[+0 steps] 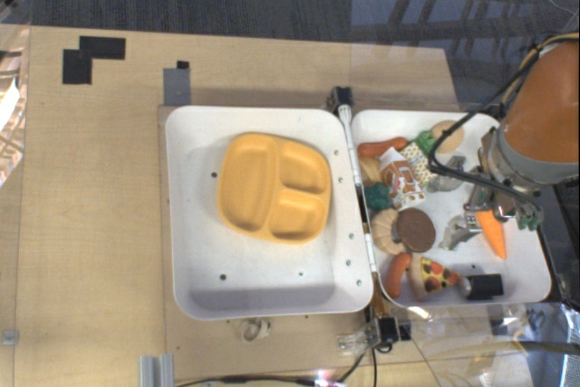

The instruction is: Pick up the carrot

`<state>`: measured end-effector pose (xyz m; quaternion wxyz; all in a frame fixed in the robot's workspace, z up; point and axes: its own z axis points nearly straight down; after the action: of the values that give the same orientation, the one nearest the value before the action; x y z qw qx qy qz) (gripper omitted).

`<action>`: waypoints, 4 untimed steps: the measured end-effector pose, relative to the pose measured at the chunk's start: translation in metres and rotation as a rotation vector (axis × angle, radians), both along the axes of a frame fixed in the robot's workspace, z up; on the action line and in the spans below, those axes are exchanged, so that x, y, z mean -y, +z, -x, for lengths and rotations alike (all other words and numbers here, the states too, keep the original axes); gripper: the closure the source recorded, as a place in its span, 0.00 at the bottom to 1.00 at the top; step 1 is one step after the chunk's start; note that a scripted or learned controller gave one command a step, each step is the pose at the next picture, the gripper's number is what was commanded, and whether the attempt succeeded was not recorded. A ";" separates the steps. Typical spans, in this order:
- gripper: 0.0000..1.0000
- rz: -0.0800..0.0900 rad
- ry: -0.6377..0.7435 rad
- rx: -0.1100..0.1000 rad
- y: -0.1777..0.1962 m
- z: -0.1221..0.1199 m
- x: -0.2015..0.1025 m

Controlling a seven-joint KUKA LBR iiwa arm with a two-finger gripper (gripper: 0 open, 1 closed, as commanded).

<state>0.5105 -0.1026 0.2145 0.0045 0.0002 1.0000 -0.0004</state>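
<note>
The carrot (pixel 493 233) sits near the right edge of the right bin (pixel 535 285), tip pointing toward the bin's near edge. The gripper (pixel 489 213) hangs right over its top end, fingers closed narrowly on the carrot. A sectioned yellow plate (pixel 273 186) lies in the left bin (pixel 190 267).

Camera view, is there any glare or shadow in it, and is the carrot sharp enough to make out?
In the camera view, a pale reflection sits on the floor above the right bin, and soft shadow lies along the left bin's near wall; the carrot reads clearly orange beside the gripper, though its edges are slightly soft.
</note>
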 end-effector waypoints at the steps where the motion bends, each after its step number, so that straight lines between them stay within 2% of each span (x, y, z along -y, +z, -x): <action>1: 0.00 0.004 0.238 0.004 -0.015 -0.028 0.058; 2: 0.00 0.003 0.435 -0.002 -0.077 -0.027 0.094; 3: 0.00 0.007 0.532 0.005 -0.125 -0.014 0.103; 4: 0.00 0.011 0.702 0.009 -0.125 -0.003 0.101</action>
<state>0.5140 -0.2040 0.0898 0.0087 -0.3438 0.9390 -0.0041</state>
